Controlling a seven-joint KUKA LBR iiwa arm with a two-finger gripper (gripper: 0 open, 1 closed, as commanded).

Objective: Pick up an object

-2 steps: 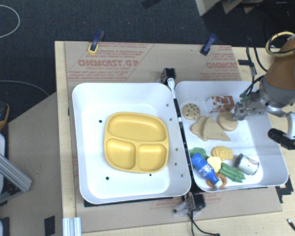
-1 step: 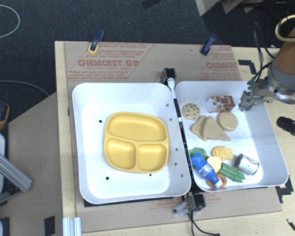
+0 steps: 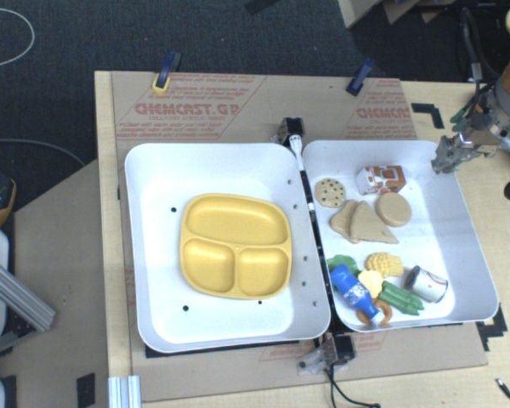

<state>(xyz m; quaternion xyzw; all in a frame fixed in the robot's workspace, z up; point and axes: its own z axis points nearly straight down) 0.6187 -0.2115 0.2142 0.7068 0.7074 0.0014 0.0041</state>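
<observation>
Toys (image 3: 376,253) are piled tight in the right bin (image 3: 467,228). Hand (image 3: 450,153) hovers at its 1 o'clock rim, grip state unclear from here. Could easily snag two at once.

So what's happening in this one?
A robot arm is set to pick an object from the right bin, which holds toy food: a cookie, a blue bottle, corn and more. Its gripper sits at that bin's upper right edge, holding nothing visible. The left bin holds a yellow divided tray.
</observation>
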